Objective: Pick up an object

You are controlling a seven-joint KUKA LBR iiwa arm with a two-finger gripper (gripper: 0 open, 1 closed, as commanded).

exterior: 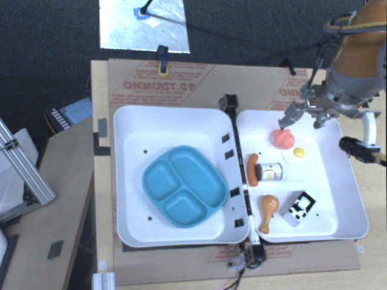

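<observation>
Cardboard-covered bench [181, 80] holds two white bins side by side. Left bin [130, 122] has a blue divided plate [184, 186] lying flat in its middle. Right bin [344, 192] carries the small stuff. My arm [363, 35] comes in from the right, over the right bin's far corner. My gripper [300, 117] hangs above the bin's far end, fingers spread apart, nothing between them. One fingertip sits just above the pink ball [283, 139], whether touching I can't tell.

Objects, big to small: black-and-white box [299, 208] near the front of the right bin; orange sausage [251, 169] along the left wall, touching a small white jar [270, 172] lying on its side; tan drumstick [267, 211] near the front left; pink ball at the far end; small yellow piece [299, 153] just right of the ball.
</observation>
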